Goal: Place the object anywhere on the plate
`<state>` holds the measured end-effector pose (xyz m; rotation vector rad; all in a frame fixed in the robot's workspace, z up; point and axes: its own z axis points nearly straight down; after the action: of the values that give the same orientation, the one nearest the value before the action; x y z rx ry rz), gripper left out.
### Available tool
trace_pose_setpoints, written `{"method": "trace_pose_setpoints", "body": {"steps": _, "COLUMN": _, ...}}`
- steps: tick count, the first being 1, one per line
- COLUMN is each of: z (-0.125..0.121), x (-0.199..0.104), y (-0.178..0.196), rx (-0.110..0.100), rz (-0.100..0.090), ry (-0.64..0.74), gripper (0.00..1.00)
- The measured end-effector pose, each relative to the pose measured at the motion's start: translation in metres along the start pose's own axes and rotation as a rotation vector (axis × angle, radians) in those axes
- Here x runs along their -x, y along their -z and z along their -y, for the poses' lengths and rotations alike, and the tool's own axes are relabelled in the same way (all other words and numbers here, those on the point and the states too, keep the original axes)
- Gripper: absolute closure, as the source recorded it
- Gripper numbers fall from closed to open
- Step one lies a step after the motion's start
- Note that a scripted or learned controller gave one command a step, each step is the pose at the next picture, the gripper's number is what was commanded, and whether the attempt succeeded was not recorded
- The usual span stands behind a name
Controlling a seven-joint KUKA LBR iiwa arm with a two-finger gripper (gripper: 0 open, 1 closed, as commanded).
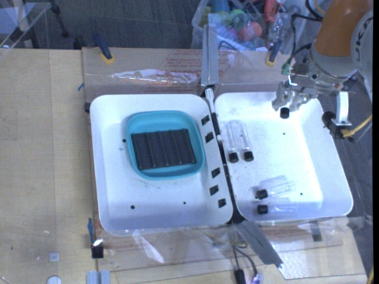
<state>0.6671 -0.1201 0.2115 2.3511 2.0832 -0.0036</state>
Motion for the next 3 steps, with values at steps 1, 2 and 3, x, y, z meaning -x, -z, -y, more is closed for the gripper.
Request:
{"method": "trace_pose_setpoints", "body": {"steps": 1, "z": 0.003, "x": -0.024, "y": -0.018, "rx": -0.002, "rz": -0.003, "ry": 0.191, "gripper": 1.0}}
{"method": "trace_pose_setpoints", "body": {"steps": 2, "z": 0.015, "x": -0.089, "y": -0.023, "rx": -0.002, "rz": -0.003, "ry": 0.282, "gripper": 1.0}}
{"method": "trace_pose_setpoints", "body": {"steps": 3, "z": 0.019, "x": -0.15, "y": -0.027, "rx": 0.002, "rz": -0.002, "ry": 0.3, "gripper": 1.0}}
